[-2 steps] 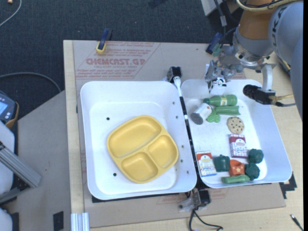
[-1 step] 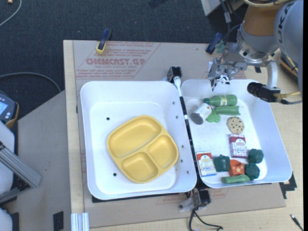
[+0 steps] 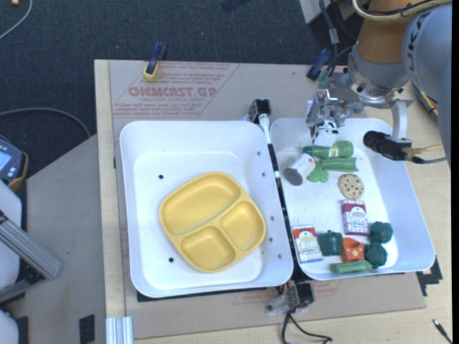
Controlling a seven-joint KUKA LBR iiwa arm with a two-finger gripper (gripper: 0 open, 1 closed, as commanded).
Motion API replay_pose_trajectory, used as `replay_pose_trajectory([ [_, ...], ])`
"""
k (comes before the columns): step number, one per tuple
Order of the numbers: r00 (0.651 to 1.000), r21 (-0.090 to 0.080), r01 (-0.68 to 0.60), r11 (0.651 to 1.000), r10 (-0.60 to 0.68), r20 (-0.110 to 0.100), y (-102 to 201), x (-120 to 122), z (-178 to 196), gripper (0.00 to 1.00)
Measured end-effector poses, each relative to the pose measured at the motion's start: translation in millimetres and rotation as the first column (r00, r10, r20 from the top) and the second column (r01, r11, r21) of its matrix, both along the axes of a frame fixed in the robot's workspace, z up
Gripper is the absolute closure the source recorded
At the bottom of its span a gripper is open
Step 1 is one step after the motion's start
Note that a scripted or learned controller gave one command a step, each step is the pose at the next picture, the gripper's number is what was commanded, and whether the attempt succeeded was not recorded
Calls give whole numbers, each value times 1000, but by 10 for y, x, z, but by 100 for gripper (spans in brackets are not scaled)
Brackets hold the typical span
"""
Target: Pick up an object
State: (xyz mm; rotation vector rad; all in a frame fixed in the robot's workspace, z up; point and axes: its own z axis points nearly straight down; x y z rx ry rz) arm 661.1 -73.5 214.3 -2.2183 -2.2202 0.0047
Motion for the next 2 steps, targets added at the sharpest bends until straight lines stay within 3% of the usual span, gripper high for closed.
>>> replay_pose_trajectory([
  [2,1000,-2,0,1000,0,9,83,8,194,100],
])
